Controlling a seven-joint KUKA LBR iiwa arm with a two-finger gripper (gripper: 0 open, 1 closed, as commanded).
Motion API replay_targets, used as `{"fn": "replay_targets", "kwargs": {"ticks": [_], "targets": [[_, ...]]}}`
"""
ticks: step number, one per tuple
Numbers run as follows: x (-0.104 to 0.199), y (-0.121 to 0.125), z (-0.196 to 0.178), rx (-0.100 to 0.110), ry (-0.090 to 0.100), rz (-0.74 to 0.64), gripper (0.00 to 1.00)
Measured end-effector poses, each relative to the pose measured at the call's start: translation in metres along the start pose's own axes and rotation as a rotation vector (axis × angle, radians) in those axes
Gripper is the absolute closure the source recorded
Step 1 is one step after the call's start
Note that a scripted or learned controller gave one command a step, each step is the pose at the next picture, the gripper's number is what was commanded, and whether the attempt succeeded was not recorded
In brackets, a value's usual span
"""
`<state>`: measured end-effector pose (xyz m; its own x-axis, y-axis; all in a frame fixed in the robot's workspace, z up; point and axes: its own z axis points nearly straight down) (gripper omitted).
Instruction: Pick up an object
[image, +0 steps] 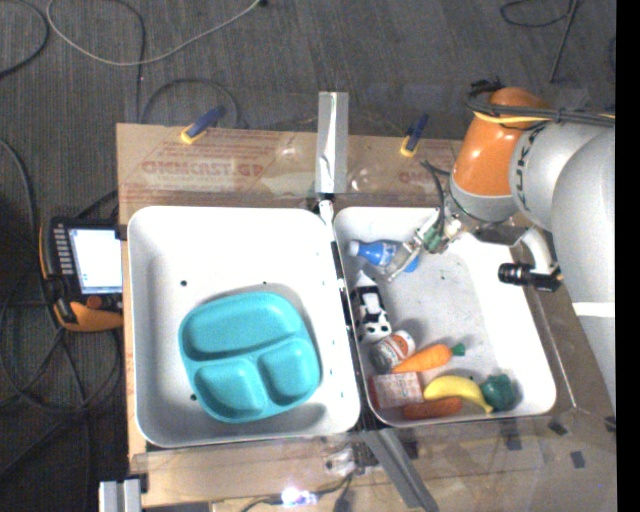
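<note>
Right bin (520, 345), right of frame: the arm's gripper (415, 252) is positioned at its upper left corner, just beside a blue-capped bottle (378, 254); finger state cannot be told. Carrot (424, 357) and banana (458, 389) are located lower, well apart.

A blue-capped bottle (378, 254) lies on its side at the right bin's far left. Along the near wall lie a carrot (427, 358), banana (455, 388), red pepper (432, 408) and green vegetable (499, 391).

Right bin (520, 330) centre open; toys crowd near edge; left bin: tray (250, 352).
</note>
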<state>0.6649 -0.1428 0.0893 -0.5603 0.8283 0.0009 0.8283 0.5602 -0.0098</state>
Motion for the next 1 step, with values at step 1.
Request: {"fn": "replay_targets", "kwargs": {"ticks": [1], "targets": [[-0.0013,0.0022,-0.0107,-0.009,-0.009,-0.004,1.00]]}}
